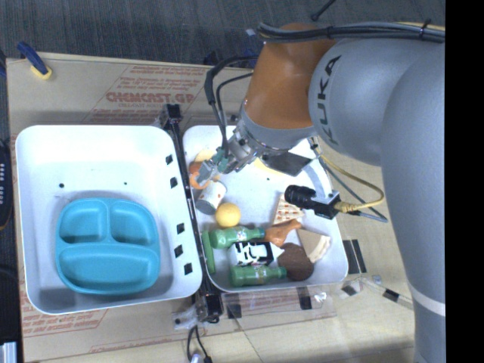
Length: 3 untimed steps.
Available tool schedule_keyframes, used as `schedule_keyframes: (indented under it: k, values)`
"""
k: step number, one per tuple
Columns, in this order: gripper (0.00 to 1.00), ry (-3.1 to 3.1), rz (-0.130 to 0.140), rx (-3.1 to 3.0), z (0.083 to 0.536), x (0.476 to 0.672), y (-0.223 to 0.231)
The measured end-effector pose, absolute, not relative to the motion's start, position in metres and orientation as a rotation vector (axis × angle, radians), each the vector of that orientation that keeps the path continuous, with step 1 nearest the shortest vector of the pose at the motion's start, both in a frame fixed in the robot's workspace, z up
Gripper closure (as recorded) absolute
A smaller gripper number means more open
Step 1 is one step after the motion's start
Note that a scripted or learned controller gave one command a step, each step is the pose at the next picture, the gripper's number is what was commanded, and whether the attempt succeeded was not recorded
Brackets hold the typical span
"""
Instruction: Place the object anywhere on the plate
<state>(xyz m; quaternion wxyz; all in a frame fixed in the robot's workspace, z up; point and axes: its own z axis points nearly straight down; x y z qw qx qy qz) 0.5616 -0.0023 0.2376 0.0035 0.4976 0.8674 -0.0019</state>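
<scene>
Camera view: one blue plate (110,248) sits in the left bin (45,150). The gripper (215,165) hovers over the right bin (333,267); its grip I cannot tell. Two green bottles (234,238), one yellow lemon (228,215) there.

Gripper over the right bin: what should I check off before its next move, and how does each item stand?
1. Blue plate lies flat in left bin: ok.
2. Plate compartments free to receive: ok.
3. Gripper is over right bin items: ok.
4. Object between its fingers: cannot tell.
5. Target stands apart from neighbours: not ok; lemon, green bottles and the rest are crowded together.
</scene>
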Motion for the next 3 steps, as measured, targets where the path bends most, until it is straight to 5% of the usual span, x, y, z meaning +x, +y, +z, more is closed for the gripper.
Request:
schedule_keyframes:
  k: [1, 2, 3]
  values:
    - [1.0, 2.229, -0.004, 2.17, 0.203, 0.56, 0.043]
    - [0.0, 2.263, -0.011, 2.179, 0.192, 0.554, 0.056]
    - [0.0, 2.649, -0.012, 1.702, 0.191, 0.537, 0.027]
